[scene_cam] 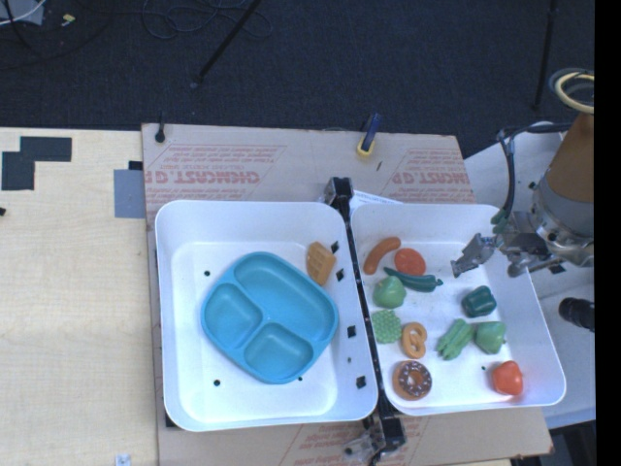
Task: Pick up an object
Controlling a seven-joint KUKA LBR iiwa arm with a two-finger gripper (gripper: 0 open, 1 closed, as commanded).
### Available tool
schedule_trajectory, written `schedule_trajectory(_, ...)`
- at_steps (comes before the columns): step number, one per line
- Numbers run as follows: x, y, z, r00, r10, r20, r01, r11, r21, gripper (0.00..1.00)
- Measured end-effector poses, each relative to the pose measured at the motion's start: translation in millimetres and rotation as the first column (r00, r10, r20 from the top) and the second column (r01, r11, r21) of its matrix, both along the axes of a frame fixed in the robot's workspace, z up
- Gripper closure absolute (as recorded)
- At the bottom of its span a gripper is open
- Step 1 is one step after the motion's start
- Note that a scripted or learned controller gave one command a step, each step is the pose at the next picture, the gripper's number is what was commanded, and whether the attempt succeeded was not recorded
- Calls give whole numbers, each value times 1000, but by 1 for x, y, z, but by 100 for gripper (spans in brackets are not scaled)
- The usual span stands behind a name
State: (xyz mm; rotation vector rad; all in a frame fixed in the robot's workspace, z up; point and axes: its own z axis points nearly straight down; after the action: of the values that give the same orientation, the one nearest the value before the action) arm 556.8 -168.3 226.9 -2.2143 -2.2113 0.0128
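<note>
Jaws at the end of the gripper (475, 253) hang over the right bin's (543, 311) far right part, near its right rim; from this slanted view I cannot tell how they stand, and nothing shows between them. That position reads as a hover above the toys, with the pick not yet made.

Nearest below the gripper lies a dark green pepper (478, 302), glossy and lumpy, well inside the right rim. Just nearer the front edge sit a lighter green pepper (491, 336) and a ribbed green vegetable (453, 339), touching or almost so. An orange-red tomato-like piece (507, 378) rests in the front right corner.

Toward the bin's left wall the toys crowd together: an orange sausage (381, 253) by the far edge, a red round tomato (409, 261) beside it, a slim dark green chilli (415, 281) lying across, and a pale green rounded piece (389, 292) under that. Further forward come a knobbly green piece (386, 326), a small pretzel (414, 339) and a brown doughnut (413, 381) near the front edge. All look like smooth moulded plastic, scattered loosely as though tipped in, so any of them could serve as the object to pick.

Across the dividing wall, the left bin (184, 357) holds a blue compartment tray (269, 316), set askew in its middle, and a tan crinkled piece (320, 262) near the far right corner. Both bins rest on cardboard (243, 168) atop the pale wooden surface (68, 318).
</note>
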Motion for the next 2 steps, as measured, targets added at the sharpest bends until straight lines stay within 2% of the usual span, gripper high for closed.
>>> schedule_trajectory(1,3,0,7,1000,2,13,-2,1000,-3,0)
schedule_trajectory(2,4,7,-56,1000,3,6,-3,1000,0,0)
